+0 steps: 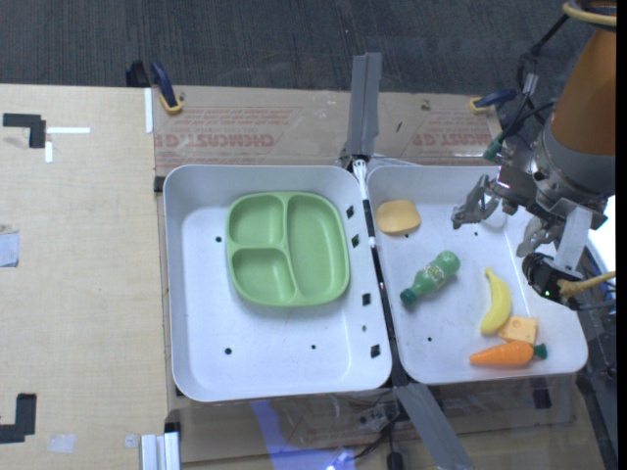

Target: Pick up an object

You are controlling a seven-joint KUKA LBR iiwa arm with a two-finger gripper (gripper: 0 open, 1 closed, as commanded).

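Observation:
In the right bin (pixel 441 336) lie a tan round bun-like piece (pixel 398 216) at the back left, a small green bottle (pixel 431 277) on its side in the middle, and a banana (pixel 498 302). An orange cheese-like block (pixel 520 329) and a carrot (pixel 505 354) sit at the front right. My gripper (pixel 502 225) hangs over the bin's back right part, above and behind the banana. It is open, its two fingers spread wide with nothing between them.
The left bin (pixel 274 351) holds a green divided plate (pixel 289 250). A grey divider bar (pixel 364 106) rises behind the seam between the bins. Blue clamps (pixel 162 84) sit on the cardboard back edge. The wooden bench (pixel 78 282) extends to the left.

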